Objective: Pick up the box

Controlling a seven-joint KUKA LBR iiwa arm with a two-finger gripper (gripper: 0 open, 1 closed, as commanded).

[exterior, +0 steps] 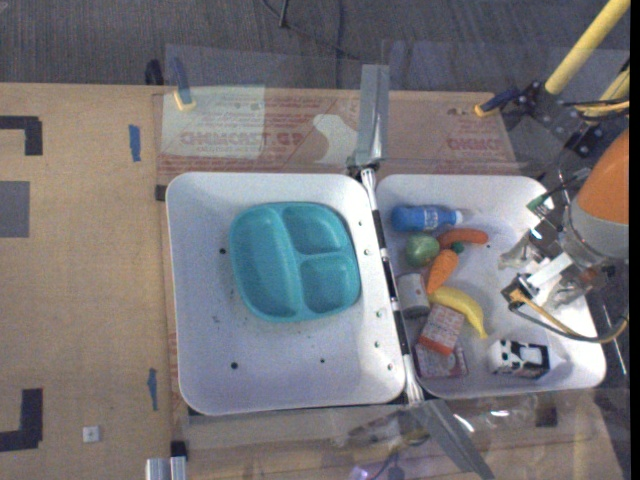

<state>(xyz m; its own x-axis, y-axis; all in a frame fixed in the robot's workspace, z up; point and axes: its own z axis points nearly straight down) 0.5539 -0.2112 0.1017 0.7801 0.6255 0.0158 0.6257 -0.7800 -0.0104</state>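
The arm's gripper (528, 280) hangs low over the right bin (520, 190), its orange band at the bin's right rim; whether it is clenched or released, I cannot tell. The black-and-white box (521, 358) lies apart from it in that bin's near right corner. Left of the bin, a teal divided plate (296, 261) sits in the left bin (200, 298) on a cardboard-covered bench (80, 268).

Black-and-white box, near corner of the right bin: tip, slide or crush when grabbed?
The box lies flat and low, so tipping seems unlikely. It looks like a small printed carton, probably light and somewhat crushable. On the smooth right bin floor it may skid toward the rim it already lies beside if nudged by the gripper.
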